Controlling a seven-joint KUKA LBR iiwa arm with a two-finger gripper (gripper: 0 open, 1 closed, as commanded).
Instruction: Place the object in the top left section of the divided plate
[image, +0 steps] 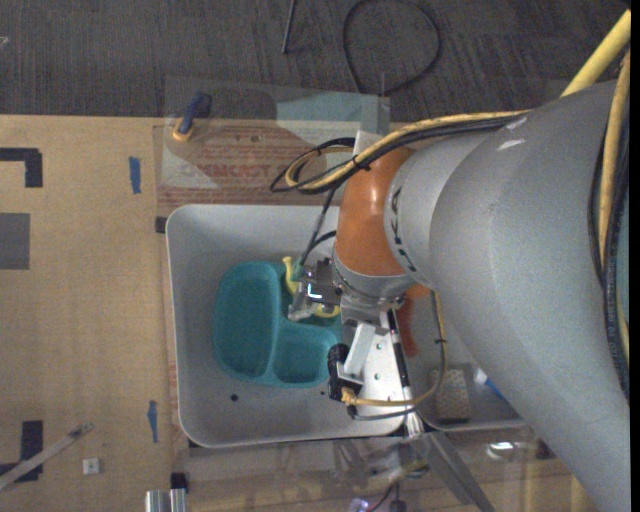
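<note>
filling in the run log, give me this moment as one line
arm: over left bin | gripper: at teal divided plate right edge | fingers: unclear | yellow object: by gripper, grasp unconfirmed

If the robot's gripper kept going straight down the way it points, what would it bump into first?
Probably the teal divided plate, near its right edge, in the white bin. The gripper hangs over that edge, beside something yellow. Depth is hard to judge from this view.

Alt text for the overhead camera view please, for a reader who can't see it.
A grey robot arm with an orange band reaches in from the right over a white bin that holds a teal divided plate. The arm's wrist covers the plate's right edge, where a small yellow object peeks out. The bin sits on a tan bench.
</note>
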